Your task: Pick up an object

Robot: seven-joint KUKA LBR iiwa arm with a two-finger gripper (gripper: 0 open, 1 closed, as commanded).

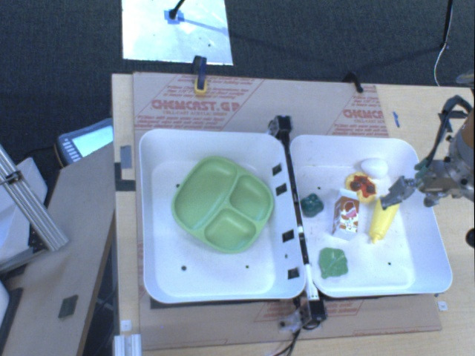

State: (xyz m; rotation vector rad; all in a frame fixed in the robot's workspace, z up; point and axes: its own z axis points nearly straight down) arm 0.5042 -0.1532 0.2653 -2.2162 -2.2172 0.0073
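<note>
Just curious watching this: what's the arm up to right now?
Gripper over right bin, holding nothing seen. Yellow bottle just below it. Small carton close beside.

Desk (122, 199): light wood. Printed cardboard sheet (245, 102) flat on it. On sheet, two shallow white bins side by side, touching: left bin (159, 143), right bin (430, 262).
</note>
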